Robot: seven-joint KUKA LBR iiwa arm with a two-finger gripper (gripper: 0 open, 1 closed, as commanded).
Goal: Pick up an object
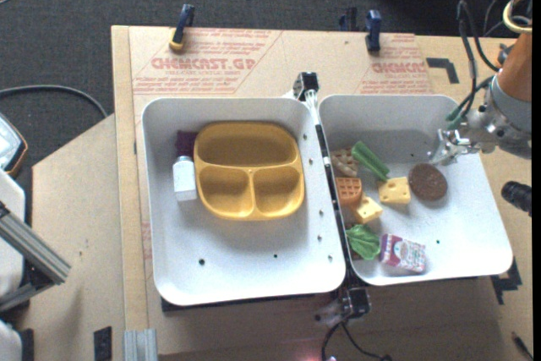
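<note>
A brown round disc (428,182), perhaps a toy patty, lies flat on the floor of the right bin (473,241), just below and slightly left of the gripper (445,146). It is the nearest object to the gripper and the likeliest one to be picked. The gripper hangs over the bin's upper right area, holding nothing; whether it is open or closed cannot be told from this angle.

Further left of the gripper, beside the disc, sits a yellow cheese wedge (395,192), and beyond it a green stick (369,160), a waffle piece (347,189) and a smaller yellow block (368,210). Well below the gripper lie a green leafy piece (363,243) and a small pink-and-white carton (403,254).

Far to the gripper's left, the left bin (169,266) holds a yellow divided tray (248,169) and a small white bottle (184,178). Both bins rest on the table (135,63).

The step appears to be the approach, with no grasp yet made. The next move likely calls for lowering the gripper over the disc and closing on its edges, which may be hard since it lies flat.
</note>
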